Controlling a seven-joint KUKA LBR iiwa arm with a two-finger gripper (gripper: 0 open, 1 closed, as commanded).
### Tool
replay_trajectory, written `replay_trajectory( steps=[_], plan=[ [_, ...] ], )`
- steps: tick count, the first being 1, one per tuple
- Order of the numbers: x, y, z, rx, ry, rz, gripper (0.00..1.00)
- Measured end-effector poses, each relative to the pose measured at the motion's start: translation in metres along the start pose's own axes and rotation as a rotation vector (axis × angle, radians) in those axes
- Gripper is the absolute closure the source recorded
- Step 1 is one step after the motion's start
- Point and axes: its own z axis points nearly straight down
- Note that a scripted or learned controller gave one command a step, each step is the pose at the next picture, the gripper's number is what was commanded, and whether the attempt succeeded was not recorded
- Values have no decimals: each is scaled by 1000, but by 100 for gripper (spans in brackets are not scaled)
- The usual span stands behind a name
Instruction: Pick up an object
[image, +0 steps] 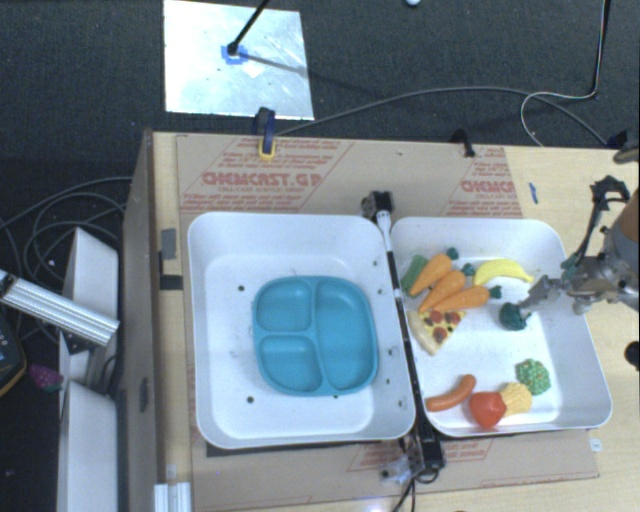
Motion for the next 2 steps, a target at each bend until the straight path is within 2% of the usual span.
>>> replay_trajectory(
  steps=[1,2],
  plan=[
    [-8,38,54,0,0,-2,0],
    [20,82,102,-18,-4,0,0]
  ],
)
